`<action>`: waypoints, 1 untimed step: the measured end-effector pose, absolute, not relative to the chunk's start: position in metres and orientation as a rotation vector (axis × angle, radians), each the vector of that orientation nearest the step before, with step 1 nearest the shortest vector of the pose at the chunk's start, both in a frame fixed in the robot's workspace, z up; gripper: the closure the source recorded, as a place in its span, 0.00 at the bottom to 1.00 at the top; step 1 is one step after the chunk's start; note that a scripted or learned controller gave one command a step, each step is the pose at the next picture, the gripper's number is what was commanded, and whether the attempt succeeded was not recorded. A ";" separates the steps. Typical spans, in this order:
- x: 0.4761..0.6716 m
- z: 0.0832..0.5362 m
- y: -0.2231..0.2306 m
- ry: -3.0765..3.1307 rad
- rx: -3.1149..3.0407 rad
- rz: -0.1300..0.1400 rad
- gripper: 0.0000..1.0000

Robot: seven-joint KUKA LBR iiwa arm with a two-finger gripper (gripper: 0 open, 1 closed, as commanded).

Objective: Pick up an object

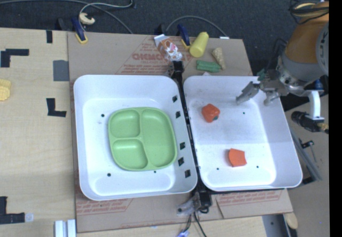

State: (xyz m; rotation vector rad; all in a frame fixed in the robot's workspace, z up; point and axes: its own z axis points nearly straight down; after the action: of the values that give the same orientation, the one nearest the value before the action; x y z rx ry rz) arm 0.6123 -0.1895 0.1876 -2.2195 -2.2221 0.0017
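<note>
Jaws point(258, 93) spread open, empty, hang over right bin point(278, 140); a descent from here risks missing the red block point(210, 112)

evenly bright, soft overhead light; faint shadows under the fingers point(247, 93); mild glare on white bins point(128, 87); slightly soft focus throughout.
</note>
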 end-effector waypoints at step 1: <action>0.565 0.163 -0.155 -2.221 -2.219 0.002 0.00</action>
State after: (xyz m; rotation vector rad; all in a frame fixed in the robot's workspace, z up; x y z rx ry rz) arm 0.5649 -0.1551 0.1630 -2.2185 -2.2213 0.0024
